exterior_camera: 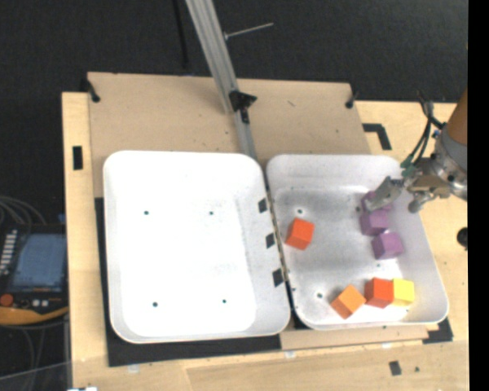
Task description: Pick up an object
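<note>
Blocks are all in the right bin point(310, 177): two purple ones on its right side, one purple block point(376, 220) right under the gripper point(395, 194) and a 2nd purple block point(388, 243) just nearer, touching or almost touching the first. Lone orange block point(300, 233) sits over by the bin's left wall, well apart from the rest. Along the near edge there's a cluster of three: orange cube point(350, 300), red cube point(380, 292) and yellow cube point(403, 290), side by side, pretty much touching. Gripper comes in from the right w/ the arm, hanging over the upper purple block, grey finger point(381, 194) slanting down towards it. Can't tell if the fingers are spread or closed, too blurry and small, and nothing is visibly pinched between them. Left bin point(122, 218) sits right beside the right one, both on the tan bench point(187, 104). Metal pole point(216, 47) slants up from the far side between the bins.
</note>
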Robot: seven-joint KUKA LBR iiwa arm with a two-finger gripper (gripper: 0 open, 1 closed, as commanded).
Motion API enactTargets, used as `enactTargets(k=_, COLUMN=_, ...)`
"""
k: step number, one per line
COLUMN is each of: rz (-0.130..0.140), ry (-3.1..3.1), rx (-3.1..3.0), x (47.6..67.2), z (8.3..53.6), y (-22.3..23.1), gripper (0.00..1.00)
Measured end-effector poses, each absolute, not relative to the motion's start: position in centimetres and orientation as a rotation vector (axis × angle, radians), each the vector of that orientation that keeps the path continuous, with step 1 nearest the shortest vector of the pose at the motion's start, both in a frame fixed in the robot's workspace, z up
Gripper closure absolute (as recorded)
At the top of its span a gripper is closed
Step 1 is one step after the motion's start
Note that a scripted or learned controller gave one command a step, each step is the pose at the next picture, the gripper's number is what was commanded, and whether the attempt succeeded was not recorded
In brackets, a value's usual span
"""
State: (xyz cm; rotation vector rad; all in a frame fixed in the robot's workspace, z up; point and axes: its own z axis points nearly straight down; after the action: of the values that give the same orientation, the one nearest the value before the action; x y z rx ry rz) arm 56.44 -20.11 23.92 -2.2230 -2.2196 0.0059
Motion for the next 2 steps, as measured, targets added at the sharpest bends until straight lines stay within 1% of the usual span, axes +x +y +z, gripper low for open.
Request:
enactTargets(k=1, rz=0.006, ry=-2.219, rx=-2.224, x=56.3, z=19.7, y=-20.2, gripper=0.00)
enactTargets(k=2, rz=0.007, ry=-2.217, rx=-2.224, x=57.2, z=14.3, y=-20.6, gripper=0.00)
